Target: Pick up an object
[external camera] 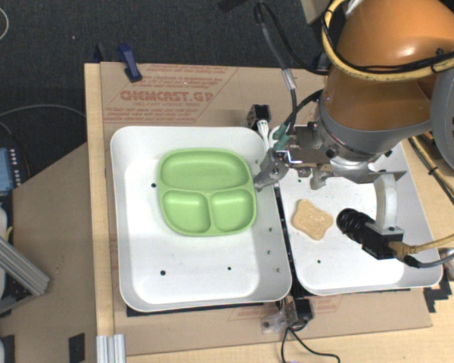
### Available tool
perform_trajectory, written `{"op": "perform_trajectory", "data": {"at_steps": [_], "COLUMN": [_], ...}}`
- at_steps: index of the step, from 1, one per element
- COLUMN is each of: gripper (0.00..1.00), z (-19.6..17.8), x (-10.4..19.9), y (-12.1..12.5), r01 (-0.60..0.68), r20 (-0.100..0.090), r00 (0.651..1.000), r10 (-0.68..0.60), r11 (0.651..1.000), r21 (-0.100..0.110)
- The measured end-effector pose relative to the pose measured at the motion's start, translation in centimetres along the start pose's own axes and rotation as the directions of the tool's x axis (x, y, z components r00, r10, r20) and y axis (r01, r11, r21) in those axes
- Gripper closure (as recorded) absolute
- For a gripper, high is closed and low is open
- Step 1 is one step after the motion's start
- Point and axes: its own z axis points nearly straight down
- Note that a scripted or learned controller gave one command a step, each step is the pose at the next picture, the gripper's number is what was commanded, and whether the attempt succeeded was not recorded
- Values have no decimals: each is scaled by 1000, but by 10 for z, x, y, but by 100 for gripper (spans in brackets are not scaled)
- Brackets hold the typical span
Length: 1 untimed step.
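Beneath the arm we see a brown cardboard-covered bench printed with red lettering, carrying two shallow white bins side by side. We identify the left bin as holding a green divided plate with one large compartment and two smaller ones, lying flat and upright near the bin's middle. We identify the right bin as holding a tan toast-shaped piece lying flat near its left wall, just right of the seam between the bins.

We locate the gripper low over the seam, at the right rim of the left bin, near the plate's right edge and above and left of the toast piece. We cannot tell whether the pincer stands apart or together: the wrist body and cabling cover most of it. We see nothing held by it. A black cylindrical fitting with a hose hangs from the arm over the right bin, just right of the toast piece.

We judge the step in hand to be the approach; no object is lifted. We judge the next move to call for choosing one target. For the toast piece, shift right and toward the near side, then descend centred on it. For the plate, we would need a grip on its rim, which we judge harder.
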Motion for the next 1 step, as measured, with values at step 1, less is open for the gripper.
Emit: {"op": "perform_trajectory", "data": {"at_steps": [1], "gripper": [100], "z": [-10], "x": [-6], "y": [1], "r01": [-10], "r20": [3], "r00": [1000], "r10": [11], "r11": [1000], "r21": [-2]}}
